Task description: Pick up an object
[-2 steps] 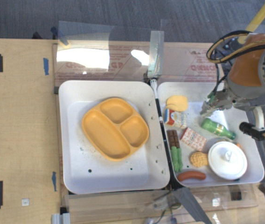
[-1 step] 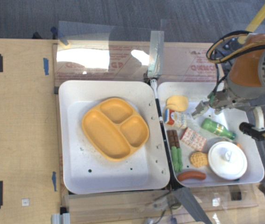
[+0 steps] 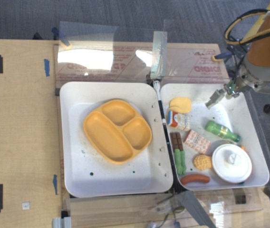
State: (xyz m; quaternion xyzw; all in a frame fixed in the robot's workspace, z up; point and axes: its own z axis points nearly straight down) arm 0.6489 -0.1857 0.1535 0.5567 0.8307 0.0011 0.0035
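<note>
Gripper (image 3: 216, 99) hangs over upper part of right-hand shallow white bin (image 3: 258, 141), above bare floor, well apart from nearest candidate, a small green plastic bottle (image 3: 223, 131) lying on its side mid-bin; whether jaws stand apart or together I cannot tell at this size. Bottle looks light, stiff and smooth, likely to roll or slip, so best taken across its round body near the middle, jaws square to its long axis. Red-and-white packet (image 3: 178, 120) and red-patterned wrapper (image 3: 196, 140) carry print, none of it readable; faint red lettering on clear sheet (image 3: 192, 65) behind bins likewise illegible.
</note>
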